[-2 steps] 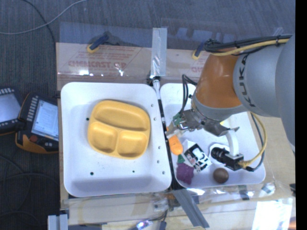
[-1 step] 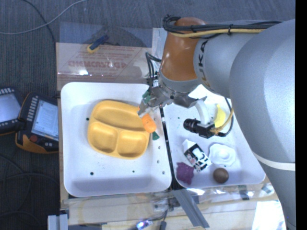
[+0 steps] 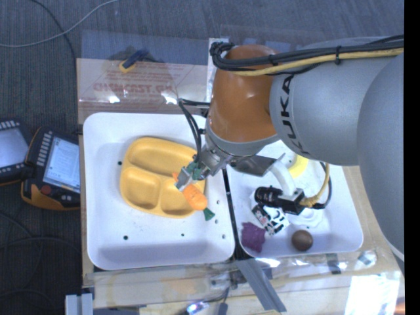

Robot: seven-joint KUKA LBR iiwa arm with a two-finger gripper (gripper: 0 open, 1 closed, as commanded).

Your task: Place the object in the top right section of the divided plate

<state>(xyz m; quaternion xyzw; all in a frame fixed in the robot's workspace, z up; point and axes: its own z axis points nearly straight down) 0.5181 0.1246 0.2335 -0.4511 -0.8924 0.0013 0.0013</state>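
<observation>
Arm (image 3: 328,90): nearest the camera; you see its grey body and orange band enter from 3 o'clock, covering much of the right bin (image 3: 341,241).
Gripper (image 3: 192,173): sits over the plate's edge at roughly 4 o'clock of the plate, pointing down-left. You cannot tell from this view whether it is open or closed.
Carrot (image 3: 194,197): small orange toy with a green top, just below the gripper tip, lying on the plate's rim at about 5 o'clock of the plate. Contact with the gripper is not resolvable.
Plate (image 3: 147,176): yellow, divided, in the left bin (image 3: 105,241).
Step in hand: judge this as the placing phase; the carrot appears to be at the rim, not clearly inside a section.
Next move: you should expect a shift toward 1 o'clock of the plate, so that the carrot ends inside the top right section and not on the rim.
Right bin contents: purple piece (image 3: 252,236), brown ball (image 3: 302,240), black-and-white item (image 3: 274,209), yellow item (image 3: 298,166).
Writing: "KUKA" lettering partly readable on the arm; red print on the clear sheet (image 3: 131,84) at 12 o'clock is illegible.
</observation>
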